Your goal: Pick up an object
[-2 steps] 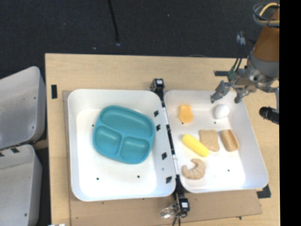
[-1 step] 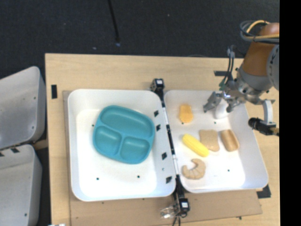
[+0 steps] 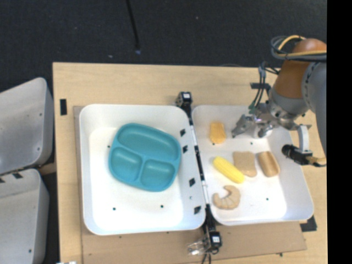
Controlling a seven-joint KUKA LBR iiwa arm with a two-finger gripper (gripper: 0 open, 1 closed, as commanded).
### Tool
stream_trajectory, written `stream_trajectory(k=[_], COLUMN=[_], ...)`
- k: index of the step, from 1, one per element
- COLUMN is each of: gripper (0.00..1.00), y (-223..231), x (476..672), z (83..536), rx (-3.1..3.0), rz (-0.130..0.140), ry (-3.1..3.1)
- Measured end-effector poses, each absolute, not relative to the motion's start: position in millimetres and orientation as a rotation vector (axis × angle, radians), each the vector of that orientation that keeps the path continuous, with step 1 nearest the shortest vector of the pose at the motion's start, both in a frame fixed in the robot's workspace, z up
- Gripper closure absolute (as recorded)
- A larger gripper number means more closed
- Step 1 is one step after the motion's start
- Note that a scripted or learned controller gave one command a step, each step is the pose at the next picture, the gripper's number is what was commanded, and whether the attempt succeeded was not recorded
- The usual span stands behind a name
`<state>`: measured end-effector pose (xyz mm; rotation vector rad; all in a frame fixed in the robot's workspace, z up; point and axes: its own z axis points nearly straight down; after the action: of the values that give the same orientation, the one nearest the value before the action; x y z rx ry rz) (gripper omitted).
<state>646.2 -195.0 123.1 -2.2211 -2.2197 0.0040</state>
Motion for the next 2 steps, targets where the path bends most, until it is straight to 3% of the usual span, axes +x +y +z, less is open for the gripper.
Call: stream_trajectory(k=[1, 2], gripper=[1.00, 1.00], y=[-196.3, -198.2], x=[647.8, 652.7], z=[137.3, 201.7], rx=[-2.225, -2.224], rz=[-0.001, -0.005], ry=[-2.225, -2.228])
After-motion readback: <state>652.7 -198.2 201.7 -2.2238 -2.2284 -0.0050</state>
